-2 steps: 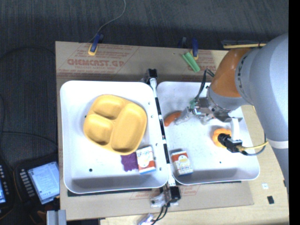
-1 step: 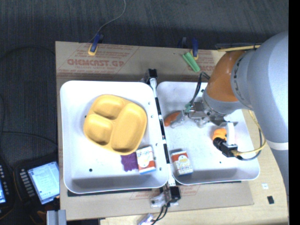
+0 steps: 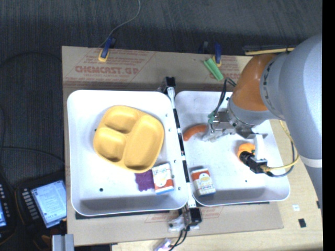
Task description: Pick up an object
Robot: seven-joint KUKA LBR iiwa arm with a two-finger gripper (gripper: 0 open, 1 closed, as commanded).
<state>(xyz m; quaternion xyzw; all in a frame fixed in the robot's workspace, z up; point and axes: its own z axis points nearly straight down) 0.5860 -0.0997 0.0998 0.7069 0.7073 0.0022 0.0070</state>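
White bins: two, left bin (image 3: 84, 156), right bin (image 3: 272, 184) | yellow divided tray (image 3: 129, 136): one, left bin | small cartons: two, one (image 3: 163, 178) left, one (image 3: 202, 181) right | purple piece (image 3: 144, 180): one | orange object (image 3: 194, 131): one, right bin, just beside gripper (image 3: 215, 129) | cardboard-covered bench (image 3: 104, 69) on dark carpet (image 3: 42, 14)

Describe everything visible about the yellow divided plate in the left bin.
The yellow divided plate looks like smooth, matte moulded plastic with rounded corners. It has three bulging sections, two smaller ones on the left and one larger on the right, which suggests it lies upside down, though that is hard to confirm. It lies tilted diagonally near the middle of the left bin. Its lower edge reaches the purple object and the small carton; contact is unclear.
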